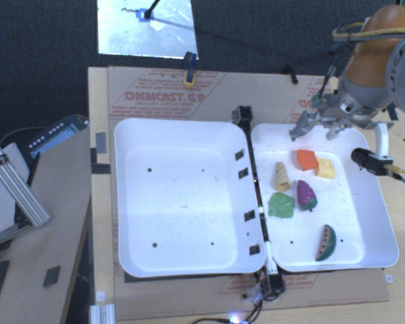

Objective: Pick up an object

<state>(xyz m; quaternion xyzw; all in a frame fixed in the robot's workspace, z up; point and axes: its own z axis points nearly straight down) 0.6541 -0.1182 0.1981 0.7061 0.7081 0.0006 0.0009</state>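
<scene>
A: How does the arm stand over the bench?

B: It reaches in from the right, and its gripper hangs over the far edge of the right bin, its two fingers spread apart with nothing between them.

A: And the things it could pick?

B: All lie in that right bin, nearer the camera than the gripper. The orange block is closest, just below the fingers, with the yellow piece touching its right side. The tan cone lies left of the block. Further on sit the green piece and the purple piece, side by side, and the watermelon slice lies apart by the near right corner.

A: The surroundings?

B: The left bin adjoins the right one, black clips along the seam. Both rest on a printed cardboard sheet. Behind lies dark carpet with a shiny square plate.
</scene>
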